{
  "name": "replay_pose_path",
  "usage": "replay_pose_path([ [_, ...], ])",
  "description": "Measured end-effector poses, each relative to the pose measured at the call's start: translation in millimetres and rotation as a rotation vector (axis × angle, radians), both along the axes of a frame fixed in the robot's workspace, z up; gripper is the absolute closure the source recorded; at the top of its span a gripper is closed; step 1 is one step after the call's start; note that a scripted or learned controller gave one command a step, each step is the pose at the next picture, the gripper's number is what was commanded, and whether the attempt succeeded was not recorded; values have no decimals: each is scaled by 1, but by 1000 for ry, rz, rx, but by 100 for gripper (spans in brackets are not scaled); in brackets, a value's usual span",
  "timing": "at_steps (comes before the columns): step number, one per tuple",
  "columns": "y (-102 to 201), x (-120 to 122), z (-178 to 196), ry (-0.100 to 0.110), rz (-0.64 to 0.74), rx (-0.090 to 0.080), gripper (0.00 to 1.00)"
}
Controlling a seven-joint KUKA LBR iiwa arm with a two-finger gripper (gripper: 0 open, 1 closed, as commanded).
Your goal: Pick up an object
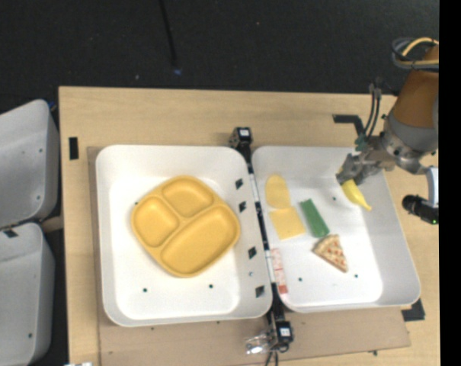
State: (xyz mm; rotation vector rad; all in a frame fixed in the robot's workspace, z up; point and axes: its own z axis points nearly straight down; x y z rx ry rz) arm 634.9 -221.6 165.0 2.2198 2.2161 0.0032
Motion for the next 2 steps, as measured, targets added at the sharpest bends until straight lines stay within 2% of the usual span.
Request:
replay_pose_path([
  [1, 6, -3, 60, -1, 4, 0, 100],
  [2, 5, -2, 84, 1, 4, 1, 100],
])
